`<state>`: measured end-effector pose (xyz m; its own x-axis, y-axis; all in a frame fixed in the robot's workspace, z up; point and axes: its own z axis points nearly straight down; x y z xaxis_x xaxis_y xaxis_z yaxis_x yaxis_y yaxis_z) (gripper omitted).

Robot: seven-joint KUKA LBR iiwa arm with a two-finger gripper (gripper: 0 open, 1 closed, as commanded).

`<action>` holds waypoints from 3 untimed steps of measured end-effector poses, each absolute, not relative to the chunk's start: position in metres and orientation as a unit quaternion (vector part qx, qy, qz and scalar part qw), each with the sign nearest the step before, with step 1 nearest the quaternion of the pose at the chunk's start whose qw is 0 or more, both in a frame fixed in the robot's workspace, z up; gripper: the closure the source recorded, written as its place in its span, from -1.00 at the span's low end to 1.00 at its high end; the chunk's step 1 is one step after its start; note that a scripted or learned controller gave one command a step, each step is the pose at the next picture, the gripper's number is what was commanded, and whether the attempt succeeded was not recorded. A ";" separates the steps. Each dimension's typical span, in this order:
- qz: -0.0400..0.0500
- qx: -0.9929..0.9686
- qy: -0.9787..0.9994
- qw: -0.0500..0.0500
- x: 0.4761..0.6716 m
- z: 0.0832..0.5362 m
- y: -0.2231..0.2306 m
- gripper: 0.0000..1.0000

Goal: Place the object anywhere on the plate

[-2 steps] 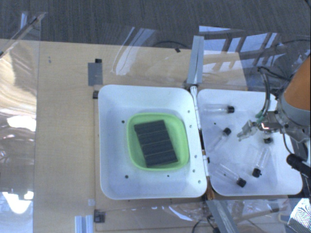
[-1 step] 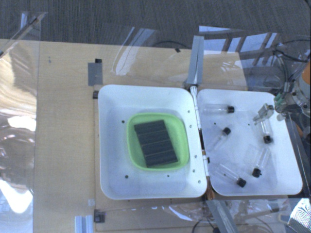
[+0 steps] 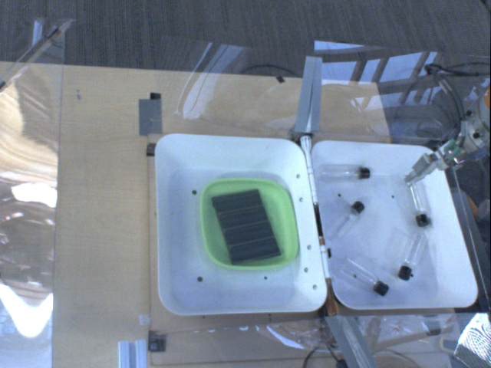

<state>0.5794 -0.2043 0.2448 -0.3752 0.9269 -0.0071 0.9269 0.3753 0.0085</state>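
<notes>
At the right bin's point(image 3: 460, 282) far corner I see the gripper point(image 3: 447, 153) carrying a clear vial point(image 3: 421, 168) pinched between its fingers, clear of the other vials point(image 3: 359, 172), for transfer to the green plate point(image 3: 285, 205) in the left bin point(image 3: 176, 282).

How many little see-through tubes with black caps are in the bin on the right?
5. One tube at the back left, one below it, one at the right, one lower right, one at the front. Clear ones hide easily.

Green plate point(image 3: 285, 219) in left bin point(image 3: 173, 228) — black-capped vials point(image 3: 417, 206) scattered in right bin point(image 3: 453, 274)
</notes>
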 end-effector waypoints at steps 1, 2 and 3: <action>0.001 0.431 0.902 0.006 0.614 0.289 -0.205 -1.00; 0.000 0.333 0.943 0.007 0.556 0.367 -0.206 -1.00; -0.001 0.224 0.975 0.008 0.544 0.439 -0.205 -1.00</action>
